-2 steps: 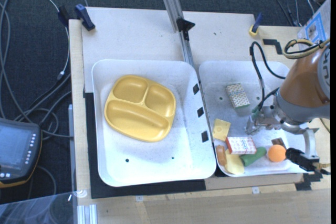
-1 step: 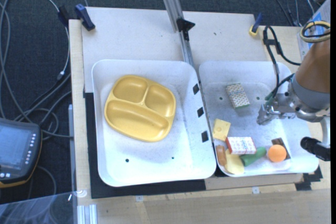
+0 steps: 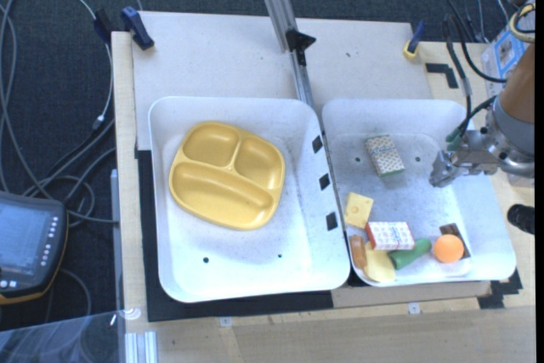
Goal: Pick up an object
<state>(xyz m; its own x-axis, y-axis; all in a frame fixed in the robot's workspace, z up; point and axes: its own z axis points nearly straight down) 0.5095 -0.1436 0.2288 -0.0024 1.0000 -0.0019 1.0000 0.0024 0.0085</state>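
The gripper [image 3: 443, 170] hangs over the right bin [image 3: 425, 110], near its right wall, and whether it is open or closed I cannot tell; nothing shows in its grasp. This reads as the approach, no object picked yet. The patterned box [image 3: 385, 155] lies just to its left. Below it, toward the bin's near edge, sits the orange ball [image 3: 449, 248], with the green piece [image 3: 410, 254], the red-and-white box [image 3: 390, 235] and the yellow wedge [image 3: 359, 209] further left. Next: line up over one candidate and descend squarely.
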